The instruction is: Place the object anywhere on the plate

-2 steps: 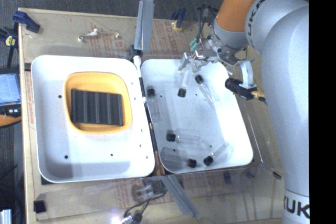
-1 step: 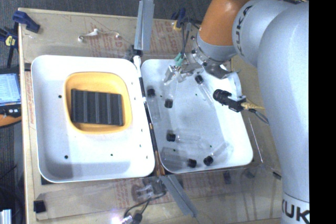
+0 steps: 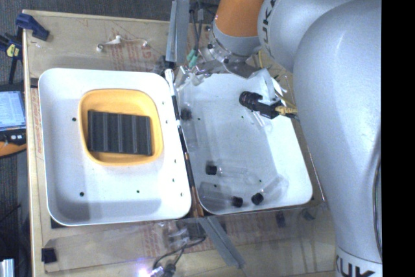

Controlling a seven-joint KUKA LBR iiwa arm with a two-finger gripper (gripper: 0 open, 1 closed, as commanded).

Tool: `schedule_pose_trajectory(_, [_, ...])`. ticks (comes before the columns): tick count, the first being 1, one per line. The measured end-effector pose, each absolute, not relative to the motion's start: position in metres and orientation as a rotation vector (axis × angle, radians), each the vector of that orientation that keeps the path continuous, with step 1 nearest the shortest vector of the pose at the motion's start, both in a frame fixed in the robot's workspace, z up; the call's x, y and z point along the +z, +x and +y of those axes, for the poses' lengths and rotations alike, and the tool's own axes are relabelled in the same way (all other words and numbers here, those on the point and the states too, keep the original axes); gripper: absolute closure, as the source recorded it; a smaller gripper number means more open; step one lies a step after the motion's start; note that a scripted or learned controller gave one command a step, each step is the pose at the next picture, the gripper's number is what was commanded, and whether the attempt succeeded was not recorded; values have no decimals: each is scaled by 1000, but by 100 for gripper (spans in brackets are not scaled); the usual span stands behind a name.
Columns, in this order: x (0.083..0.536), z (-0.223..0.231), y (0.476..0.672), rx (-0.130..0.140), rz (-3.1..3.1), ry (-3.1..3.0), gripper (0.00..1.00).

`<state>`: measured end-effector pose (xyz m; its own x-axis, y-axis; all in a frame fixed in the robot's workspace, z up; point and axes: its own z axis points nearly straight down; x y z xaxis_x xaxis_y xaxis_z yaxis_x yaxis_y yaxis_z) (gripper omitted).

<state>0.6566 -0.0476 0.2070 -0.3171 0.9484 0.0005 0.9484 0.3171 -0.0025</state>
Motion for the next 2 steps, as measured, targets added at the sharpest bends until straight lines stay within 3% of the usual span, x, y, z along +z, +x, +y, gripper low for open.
schedule_pose_trajectory(1, [194, -35, 615, 5, -2702, -1594, 100])
schedule_pose_trajectory(2, [195, -4, 619, 3, -2863, -1288, 100])
